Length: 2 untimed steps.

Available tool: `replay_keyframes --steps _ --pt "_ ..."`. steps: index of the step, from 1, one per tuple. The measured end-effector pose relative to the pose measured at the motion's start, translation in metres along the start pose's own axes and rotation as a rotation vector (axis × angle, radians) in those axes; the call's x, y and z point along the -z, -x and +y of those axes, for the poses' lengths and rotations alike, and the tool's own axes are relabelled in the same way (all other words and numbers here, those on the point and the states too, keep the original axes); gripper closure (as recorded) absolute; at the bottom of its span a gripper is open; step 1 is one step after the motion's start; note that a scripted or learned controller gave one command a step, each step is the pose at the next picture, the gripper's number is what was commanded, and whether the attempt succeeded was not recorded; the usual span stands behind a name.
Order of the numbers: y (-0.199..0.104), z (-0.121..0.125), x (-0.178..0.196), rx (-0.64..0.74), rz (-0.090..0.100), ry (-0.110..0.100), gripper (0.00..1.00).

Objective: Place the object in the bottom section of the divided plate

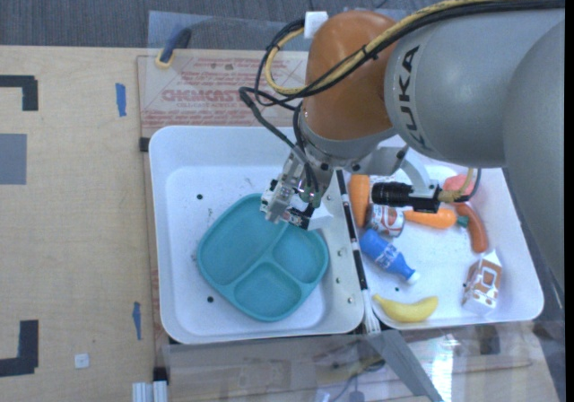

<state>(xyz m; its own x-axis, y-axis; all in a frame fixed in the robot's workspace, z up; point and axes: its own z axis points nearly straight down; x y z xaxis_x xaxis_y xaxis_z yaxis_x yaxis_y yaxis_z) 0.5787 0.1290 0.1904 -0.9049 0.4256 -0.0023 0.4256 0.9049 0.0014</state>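
The claw hung over the upper right rim of the teal divided plate, which lay in the left white bin. How the claw was set could not be told from this slanted view, and nothing could be made out in its grip. The plate's bottom section faced the near edge of the bin, below and slightly left of the claw. The loose things lay in the right white bin, past the ridge where the two bins met: an orange carrot just right of the claw, a blue bottle, a small can, a yellow banana near the front wall, a red sausage and a small carton. White floor showed round the plate's left and upper sides; the plate's right edge sat near the bin wall. The grey arm covered the right bin's far corner, above the wooden worktop.
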Motion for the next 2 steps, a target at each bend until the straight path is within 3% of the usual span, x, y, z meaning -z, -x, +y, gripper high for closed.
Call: replay_keyframes --steps 1,2 --pt "0.000 0.000 0.000 0.000 0.000 0.000 0.00" --pt "0.031 0.029 -0.095 -0.433 0.001 -0.004 0.00"
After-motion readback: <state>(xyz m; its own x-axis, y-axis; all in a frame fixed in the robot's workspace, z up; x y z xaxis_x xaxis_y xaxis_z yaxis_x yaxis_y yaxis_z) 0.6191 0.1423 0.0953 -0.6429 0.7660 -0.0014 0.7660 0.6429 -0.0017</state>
